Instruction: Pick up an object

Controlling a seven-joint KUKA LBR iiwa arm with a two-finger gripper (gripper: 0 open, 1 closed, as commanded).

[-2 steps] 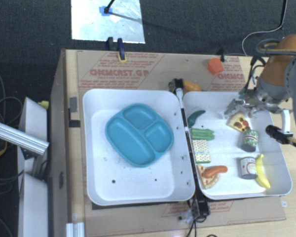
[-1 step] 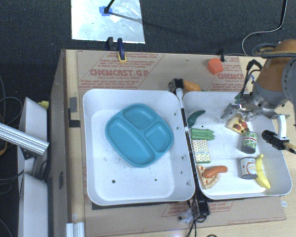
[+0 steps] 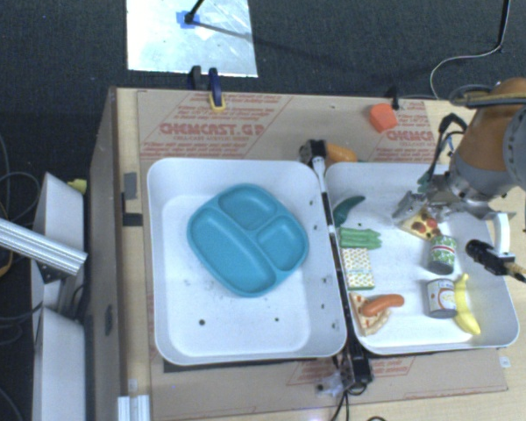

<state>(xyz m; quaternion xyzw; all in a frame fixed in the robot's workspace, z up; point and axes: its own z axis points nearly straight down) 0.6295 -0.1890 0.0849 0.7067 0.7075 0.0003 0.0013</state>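
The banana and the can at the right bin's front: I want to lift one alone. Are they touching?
Touching. The camera view shows the banana lying against the right side of the can, with no bin floor visible between them.

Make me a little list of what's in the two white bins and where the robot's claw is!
left bin: blue divided plate
right bin: toy foods
near divider: green pepper, green beans, checkered card, hot dog
right side: pizza slice, two cans, banana
gripper: low over the right bin's far part, beside the pizza slice
held: nothing seen
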